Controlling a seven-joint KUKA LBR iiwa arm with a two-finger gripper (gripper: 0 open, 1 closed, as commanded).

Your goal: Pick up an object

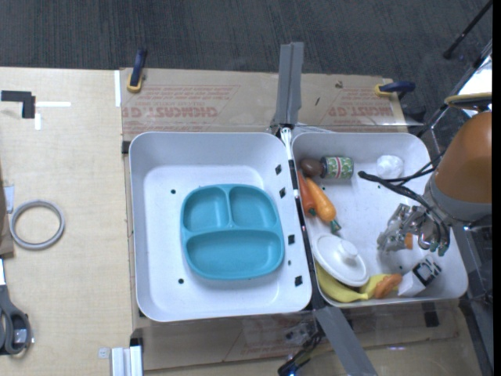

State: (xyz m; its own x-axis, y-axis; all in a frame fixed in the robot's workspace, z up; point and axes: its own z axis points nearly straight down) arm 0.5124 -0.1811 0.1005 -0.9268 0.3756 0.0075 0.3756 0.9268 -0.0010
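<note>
Risk assessment from my remote station follows. I see the gripper low inside the right bin, toward its right side, with bare bin floor beneath it and a small orange piece just beside its metal parts. Whether that piece is between the tool's parts or simply lying next to them I cannot tell; likewise I cannot tell if the tool is released or clenched, since glare and clutter of cables blur it.

Candidate objects sit to its left: a carrot against the bin's left wall, a small bottle near the back wall, a white lid resting on a banana at the front, and a crumpled white item near the back.

In my judgement, the likeliest failure is a closure on nothing, because the tool stands apart from all the larger objects. A second hazard: the lid, banana and an orange object are piled touching one another, so a grab there may drag neighbours or slip.

The left bin holds a blue divided plate. A dark block by the front right corner is too small to identify.
</note>
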